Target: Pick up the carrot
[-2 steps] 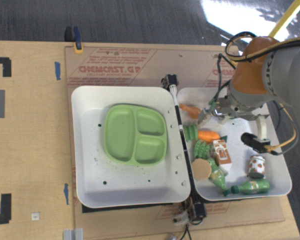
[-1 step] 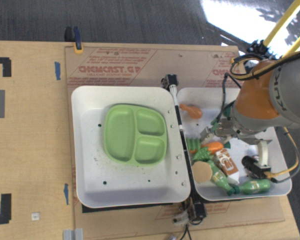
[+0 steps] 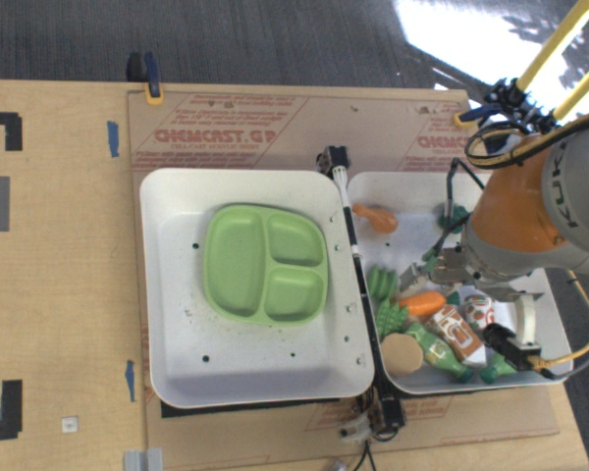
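The carrot [image 3: 422, 303], an orange toy body with a green leafy end toward the left, lies in the middle of the right bin [image 3: 412, 186] among other toy foods. My gripper [image 3: 438, 268] hangs low over the bin just above and to the right of the carrot, very close to it. The grey wrist and orange band cover what lies behind it. I see nothing lifted off the bin floor.
A second small orange piece [image 3: 375, 217] lies alone near the right bin's far-left corner. A tan round piece [image 3: 403, 353], a green packet [image 3: 450, 340] and red-white items [image 3: 481, 312] crowd the near side. The left bin [image 3: 167, 292] bears a green divided plate [image 3: 267, 263].
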